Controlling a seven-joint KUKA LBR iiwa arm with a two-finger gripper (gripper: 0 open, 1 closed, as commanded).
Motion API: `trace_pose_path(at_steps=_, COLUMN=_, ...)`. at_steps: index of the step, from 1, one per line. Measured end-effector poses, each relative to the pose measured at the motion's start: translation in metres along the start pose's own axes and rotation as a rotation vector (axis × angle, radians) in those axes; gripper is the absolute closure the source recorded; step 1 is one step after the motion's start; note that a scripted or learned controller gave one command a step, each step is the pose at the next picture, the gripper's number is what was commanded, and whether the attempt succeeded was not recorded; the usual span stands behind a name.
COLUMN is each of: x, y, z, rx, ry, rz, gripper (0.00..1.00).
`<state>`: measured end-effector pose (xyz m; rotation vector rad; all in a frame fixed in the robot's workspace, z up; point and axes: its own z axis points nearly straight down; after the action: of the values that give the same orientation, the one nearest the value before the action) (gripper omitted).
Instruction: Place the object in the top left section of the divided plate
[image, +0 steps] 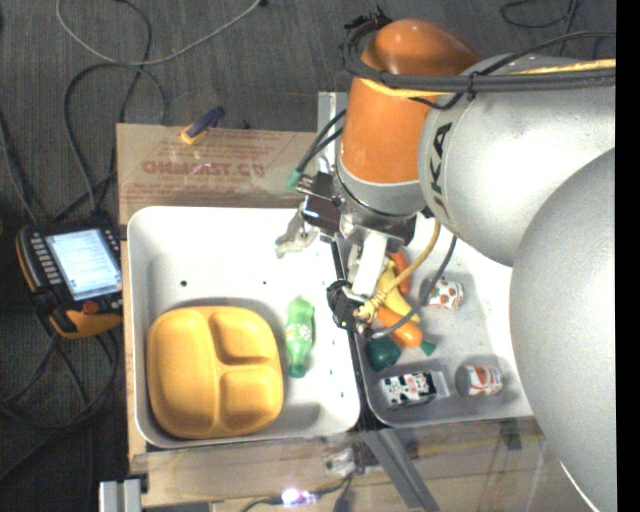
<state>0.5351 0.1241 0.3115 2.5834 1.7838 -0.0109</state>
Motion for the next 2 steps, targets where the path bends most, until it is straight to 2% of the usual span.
trace_pose_path(at_steps=1, x=-0.001, y=0.0, z=-0.007, rx=0.002, ry=-0.009, rz=0.001, gripper=1.0)
trace_pose_path(at_steps=2, x=-0.064, y=-0.033, z=0.131, rx=0.008, ry=0.001, rz=0.149, gripper=1.0)
